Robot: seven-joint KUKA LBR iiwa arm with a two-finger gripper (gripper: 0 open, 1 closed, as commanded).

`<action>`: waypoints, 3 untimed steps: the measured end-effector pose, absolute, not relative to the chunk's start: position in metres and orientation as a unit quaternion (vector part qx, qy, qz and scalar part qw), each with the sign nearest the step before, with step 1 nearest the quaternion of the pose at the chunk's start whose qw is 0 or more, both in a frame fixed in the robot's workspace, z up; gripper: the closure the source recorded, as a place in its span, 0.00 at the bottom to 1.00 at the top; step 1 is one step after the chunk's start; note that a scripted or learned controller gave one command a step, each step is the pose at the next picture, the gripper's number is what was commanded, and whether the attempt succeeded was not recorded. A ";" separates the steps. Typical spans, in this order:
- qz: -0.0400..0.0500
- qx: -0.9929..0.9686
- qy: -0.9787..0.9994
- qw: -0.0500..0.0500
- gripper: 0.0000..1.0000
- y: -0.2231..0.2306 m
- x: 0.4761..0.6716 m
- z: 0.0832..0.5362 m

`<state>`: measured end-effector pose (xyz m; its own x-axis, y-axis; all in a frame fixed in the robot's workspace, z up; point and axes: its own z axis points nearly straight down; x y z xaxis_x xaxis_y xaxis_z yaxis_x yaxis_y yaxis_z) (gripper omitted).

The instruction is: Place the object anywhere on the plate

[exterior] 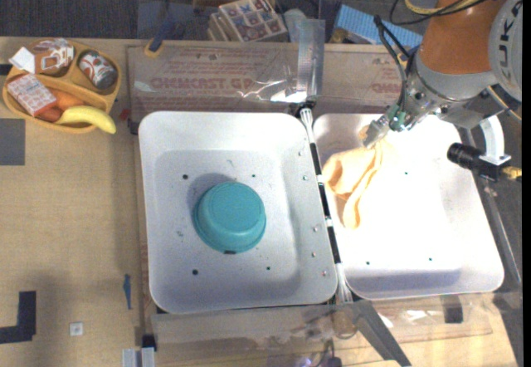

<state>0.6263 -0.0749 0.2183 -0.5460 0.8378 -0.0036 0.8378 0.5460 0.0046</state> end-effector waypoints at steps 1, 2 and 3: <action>0.001 0.477 0.879 0.003 1.00 -0.076 0.627 0.225; 0.001 0.294 0.956 0.001 1.00 -0.031 0.607 0.235; 0.001 0.098 0.995 0.001 1.00 0.010 0.583 0.224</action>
<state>0.5828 0.0097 0.2238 -0.9806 0.1958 -0.0022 0.1958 0.9806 0.0017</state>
